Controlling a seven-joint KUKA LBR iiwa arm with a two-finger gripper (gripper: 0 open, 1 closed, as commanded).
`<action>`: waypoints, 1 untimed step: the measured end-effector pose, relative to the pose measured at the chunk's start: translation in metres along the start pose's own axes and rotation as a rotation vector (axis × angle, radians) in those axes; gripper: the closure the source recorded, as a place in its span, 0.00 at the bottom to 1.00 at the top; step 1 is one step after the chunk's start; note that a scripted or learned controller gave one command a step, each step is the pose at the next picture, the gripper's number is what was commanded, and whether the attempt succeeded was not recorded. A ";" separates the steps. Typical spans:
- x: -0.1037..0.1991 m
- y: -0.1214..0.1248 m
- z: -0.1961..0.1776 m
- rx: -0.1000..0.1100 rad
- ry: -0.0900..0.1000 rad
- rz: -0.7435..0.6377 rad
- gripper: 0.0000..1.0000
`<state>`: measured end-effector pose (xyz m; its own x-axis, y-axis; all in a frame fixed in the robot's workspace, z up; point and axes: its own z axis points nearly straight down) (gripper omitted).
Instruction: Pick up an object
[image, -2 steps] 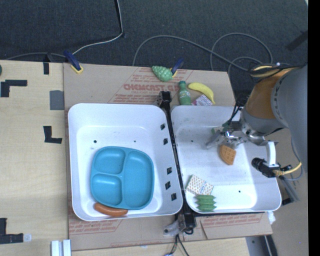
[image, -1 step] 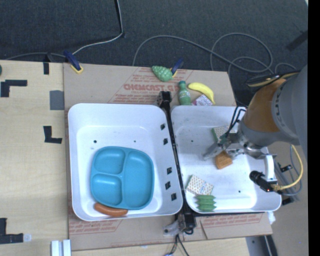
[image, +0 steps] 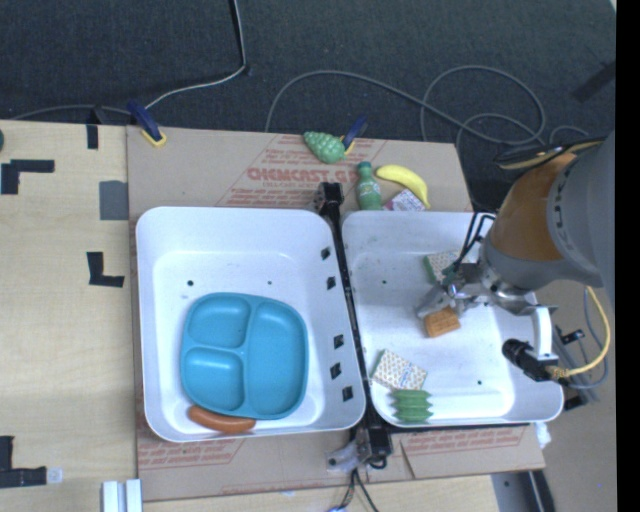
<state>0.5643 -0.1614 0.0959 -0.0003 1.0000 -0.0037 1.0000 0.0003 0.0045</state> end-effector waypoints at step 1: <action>0.057 0.022 0.010 0.002 0.004 -0.002 1.00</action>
